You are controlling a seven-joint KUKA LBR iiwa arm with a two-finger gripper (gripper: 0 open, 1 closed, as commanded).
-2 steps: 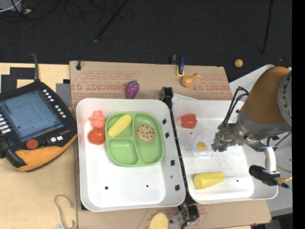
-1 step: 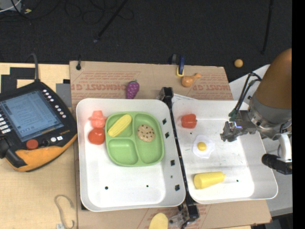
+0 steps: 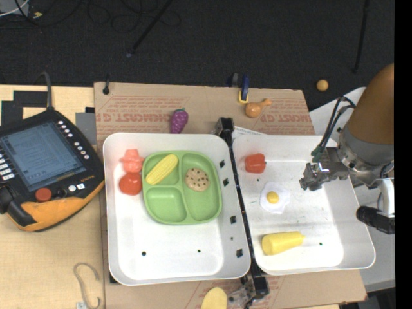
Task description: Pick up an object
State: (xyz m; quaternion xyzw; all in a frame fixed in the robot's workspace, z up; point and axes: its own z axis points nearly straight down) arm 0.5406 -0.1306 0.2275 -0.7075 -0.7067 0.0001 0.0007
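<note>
Brown cardboard under bins, red print mirrored, unreadable; end effector over right bin, finger state unclear.

dark carpet floor, wooden bench

My bins look like smooth white plastic, the green tray glossy plastic, the sheet beneath matt brown cardboard.
</note>
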